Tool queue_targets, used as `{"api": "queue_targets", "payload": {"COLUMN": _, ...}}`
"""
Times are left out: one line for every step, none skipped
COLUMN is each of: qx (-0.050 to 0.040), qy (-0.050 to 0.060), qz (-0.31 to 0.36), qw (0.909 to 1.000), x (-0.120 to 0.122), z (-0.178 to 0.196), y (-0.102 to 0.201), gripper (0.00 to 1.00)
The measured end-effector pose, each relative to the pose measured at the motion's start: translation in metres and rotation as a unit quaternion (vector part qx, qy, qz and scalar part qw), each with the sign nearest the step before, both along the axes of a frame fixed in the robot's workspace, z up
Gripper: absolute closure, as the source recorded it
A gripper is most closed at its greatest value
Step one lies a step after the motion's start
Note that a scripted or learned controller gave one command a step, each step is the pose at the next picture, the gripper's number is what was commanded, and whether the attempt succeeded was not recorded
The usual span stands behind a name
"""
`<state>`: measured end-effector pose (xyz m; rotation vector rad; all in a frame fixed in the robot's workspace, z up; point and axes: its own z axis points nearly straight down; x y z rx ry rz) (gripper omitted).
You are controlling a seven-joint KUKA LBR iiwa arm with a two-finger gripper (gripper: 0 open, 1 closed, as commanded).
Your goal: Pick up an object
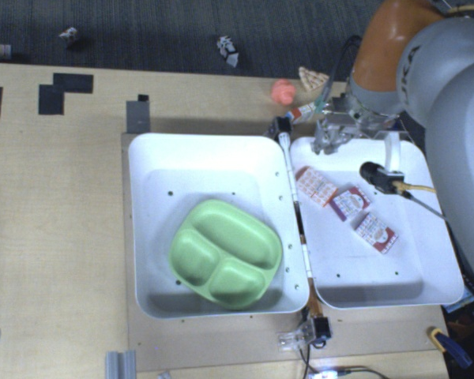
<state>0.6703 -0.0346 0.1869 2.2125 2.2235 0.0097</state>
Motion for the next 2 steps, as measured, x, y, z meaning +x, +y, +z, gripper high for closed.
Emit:
{"api": "queue_targets", "payload": {"qx": -0.0004, "qy": 0.002, "qz": 0.0, "qw": 1.0, "x": -0.001, "z": -0.001, "y": -0.001, "gripper": 0.0}}
{"api": "queue_targets", "payload": {"qx": -0.0016, "qy": -0.002, "qz": -0.001, "qw": 1.0, "x": -0.08, "z": -0.091, "y": -0.047, "gripper": 0.0}}
